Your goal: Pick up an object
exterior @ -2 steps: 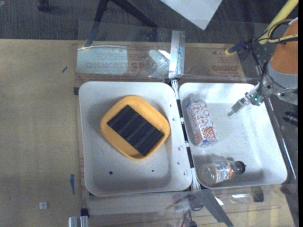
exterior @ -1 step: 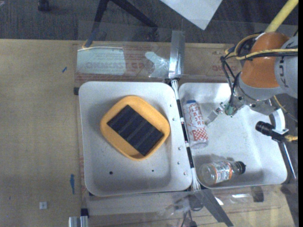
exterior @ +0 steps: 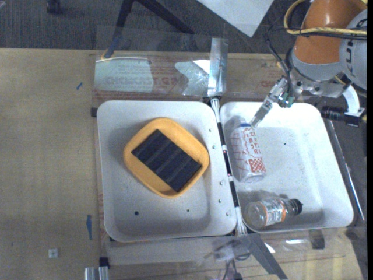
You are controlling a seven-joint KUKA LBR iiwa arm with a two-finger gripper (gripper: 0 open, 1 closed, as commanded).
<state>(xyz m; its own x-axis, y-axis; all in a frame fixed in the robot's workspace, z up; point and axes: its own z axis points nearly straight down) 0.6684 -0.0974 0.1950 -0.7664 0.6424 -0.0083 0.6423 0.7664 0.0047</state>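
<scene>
Tool [exterior: 260,114] grip unclear, over R bin [exterior: 303,124] w/ can [exterior: 249,151], bottle [exterior: 270,210]; L bin [exterior: 116,203]: yellow tray [exterior: 166,156].

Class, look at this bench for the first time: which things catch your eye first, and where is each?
The yellow tray with a dark ribbed insert stands out, lying in the left bin. In the right bin, a white can with red print lies near the divider, the gripper just above its top end.

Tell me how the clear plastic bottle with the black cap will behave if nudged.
The clear plastic bottle with the black cap lies on its side near the right white bin's front wall, so it probably rolls. It looks mostly empty, likely light. Smooth plastic may slip.
</scene>
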